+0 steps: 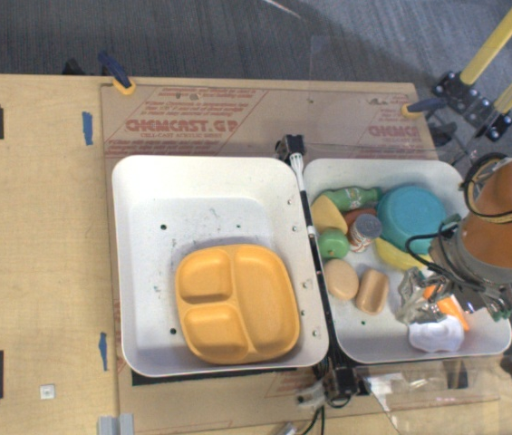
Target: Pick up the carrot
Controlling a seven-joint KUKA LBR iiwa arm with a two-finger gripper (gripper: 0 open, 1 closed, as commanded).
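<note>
Camera view looks down on a desk (29, 270) with two white bins side by side. The left bin (147, 234) has a yellow tray (236, 302) in it, sitting near the front. The tray has three parts.

The right bin (496, 333) is full of toys. Near the front lies a white thing (435, 336). Just behind it is the carrot (452, 308), small and orange, near the right side of the bin. The gripper (428, 297) hangs right over it. The carrot sits under the fingers and touches them, but the metal parts hide a lot, so I cannot tell if the fingers are open, closed, or holding the carrot.

Left of the carrot lie a tan roll (373, 290) and a tan egg (341, 280). Farther back are a banana (399, 255), a small jar (363, 231) and a green ball (333, 243). At the back sit a blue bowl (411, 214), a yellow wedge (329, 214) and a green bottle (353, 196).

The arm (502, 220) comes in from the right.
</note>
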